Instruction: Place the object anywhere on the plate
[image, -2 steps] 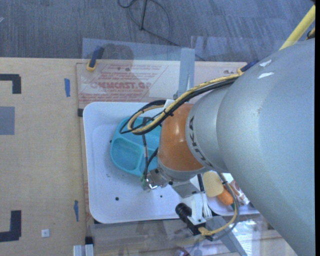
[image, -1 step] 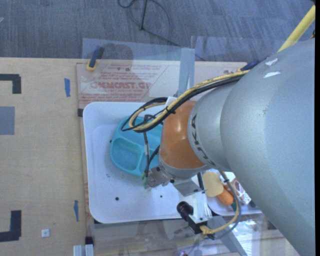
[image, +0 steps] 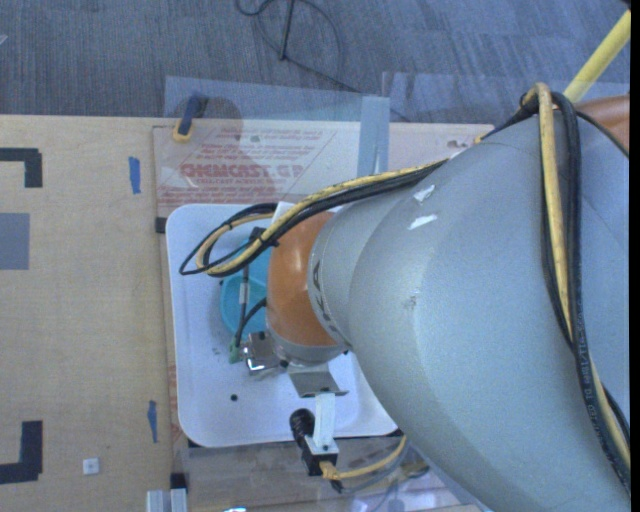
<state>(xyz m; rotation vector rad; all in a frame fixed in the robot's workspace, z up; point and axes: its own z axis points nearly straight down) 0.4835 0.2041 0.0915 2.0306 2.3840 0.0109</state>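
Gripper (image: 252, 356): only a bit of metal hardware shows, poking out at the lower left of the wrist and low over the white bin. Whether it is open, closed or gripping anything cannot be told, because the arm covers it from above.

Far left: pale wooden desk (image: 80, 330) with black angle marks (image: 28, 166) near its left edge and short strips of blue tape (image: 134, 175).

Next right: a clear plastic sheet with red lettering (image: 250, 160) lies flat on the desk, just behind the bin.

Shallow white bin with rounded corners (image: 195, 380): its left and front parts are in plain sight, the rest is under the arm. A small dark speck (image: 233, 398) sits on the bin floor near the front, too small to identify.

Round teal plate (image: 233, 300): inside the bin, toward its left side. Only a left crescent is exposed, and the wrist overlaps the remainder. Where the object lies cannot be told from this angle.

Yellow-and-black cables (image: 215, 245) loop over the bin's rear left and run up along the arm.

Orange band (image: 290, 290): directly above the plate's hidden part. A white bracket (image: 323, 420) hangs below it, over the bin's front edge.

Right: the broad grey arm (image: 470, 330) spans the frame.
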